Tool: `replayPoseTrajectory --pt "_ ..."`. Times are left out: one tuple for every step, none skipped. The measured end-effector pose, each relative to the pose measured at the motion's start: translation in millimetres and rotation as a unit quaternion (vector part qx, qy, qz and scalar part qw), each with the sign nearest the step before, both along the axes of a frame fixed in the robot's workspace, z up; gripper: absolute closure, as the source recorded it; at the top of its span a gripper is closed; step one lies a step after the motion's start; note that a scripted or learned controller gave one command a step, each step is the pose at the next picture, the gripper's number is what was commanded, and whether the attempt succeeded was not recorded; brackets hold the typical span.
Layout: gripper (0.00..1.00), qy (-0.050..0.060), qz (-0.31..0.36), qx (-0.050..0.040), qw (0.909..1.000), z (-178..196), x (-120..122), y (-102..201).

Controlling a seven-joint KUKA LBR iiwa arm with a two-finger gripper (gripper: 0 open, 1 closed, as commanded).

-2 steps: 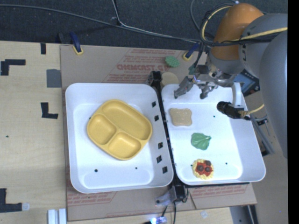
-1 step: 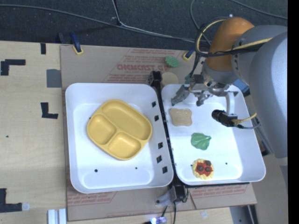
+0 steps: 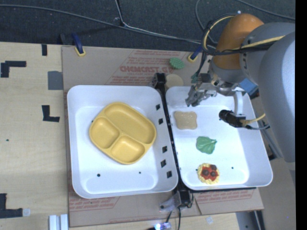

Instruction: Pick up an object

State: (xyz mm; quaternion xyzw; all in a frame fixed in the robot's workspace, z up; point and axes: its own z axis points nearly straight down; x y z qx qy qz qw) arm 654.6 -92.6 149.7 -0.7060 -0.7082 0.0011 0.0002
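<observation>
My gripper (image 3: 194, 98) hangs over the right bin's (image 3: 254, 174) far end, just above the cracker (image 3: 185, 120). Honestly can't tell its state.

Divided tray (image 3: 123, 132) lying in left bin (image 3: 76, 143) — toast (image 3: 185, 120), leaf (image 3: 206, 144), pizza slice (image 3: 208, 173) sitting in right bin (image 3: 254, 166), back to front.

Grey arm with an orange band

The arm (image 3: 280, 80) is a thick, smooth grey tube at the right, capped by a rounded orange band (image 3: 238, 37). Thin yellow and black cables (image 3: 211, 30) loop beside the band. Below it sits a grey metal gripper (image 3: 195, 98), a small blue part (image 3: 247, 86) and a black fitting (image 3: 230, 117).
</observation>
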Motion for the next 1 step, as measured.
replayPoseTrajectory --pt "1.00 -0.002 -0.001 0.0004 1.0000 58.9 -7.2 3.3"
